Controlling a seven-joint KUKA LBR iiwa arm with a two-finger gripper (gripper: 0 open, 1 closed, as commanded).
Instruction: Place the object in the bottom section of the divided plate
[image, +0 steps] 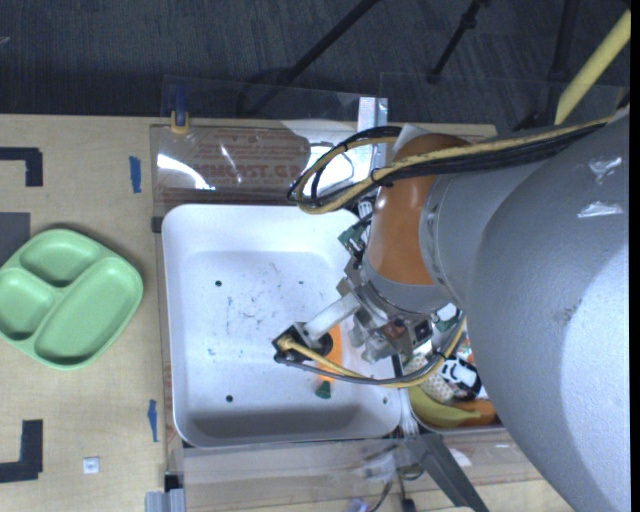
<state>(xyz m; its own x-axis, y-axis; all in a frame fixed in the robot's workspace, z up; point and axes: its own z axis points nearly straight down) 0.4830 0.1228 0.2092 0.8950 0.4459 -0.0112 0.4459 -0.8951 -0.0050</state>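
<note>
You see the grey arm (540, 280) filling the right side, reaching in from the right and bending down and leftward. Its orange band (400, 230) sits above the far right corner of the white bin (230, 250), and the wrist below it tilts toward the near left. The desk (90, 420) shows pale wood to the left of that bin. On it, well apart from the bin, rests the green divided plate (65, 297), its large section turned toward the near right.

The gripper (372, 345) hangs low over the near right part of the bin; you cannot tell from here whether it is parted or closed. Just beside it on the left you can see the orange object (331, 350), with a green tip toward the near side, inside the bin. Whether it is being gripped is not clear. Under the arm, right of the bin's right wall, lie a yellow thing (440, 405) and a black-and-white thing (460, 375).
</note>
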